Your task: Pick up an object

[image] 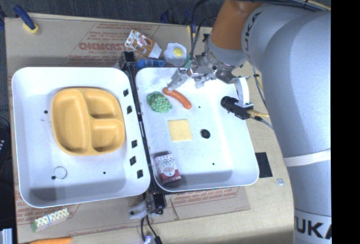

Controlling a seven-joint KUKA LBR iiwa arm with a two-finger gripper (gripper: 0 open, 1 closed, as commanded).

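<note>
In the right bin (242, 147) lie an orange carrot-like stick (178, 98), a green bumpy cluster (159, 102), a flat yellow square slice (180, 130) and a red-labelled packet (166, 168) at the near edge. My gripper (189, 77) hangs over the bin's far side, just above and behind the orange stick. Its fingers stand apart and open with nothing between them. The grey arm with its orange band (233, 18) comes in from the right.
The left bin (28, 125) holds a yellow divided tray (88, 120). A small carton (138, 41), a blue item (151, 62) and a white-and-yellow egg toy (176, 52) lie on the cardboard behind the bins. A black fitting (233, 105) juts over the right bin.
</note>
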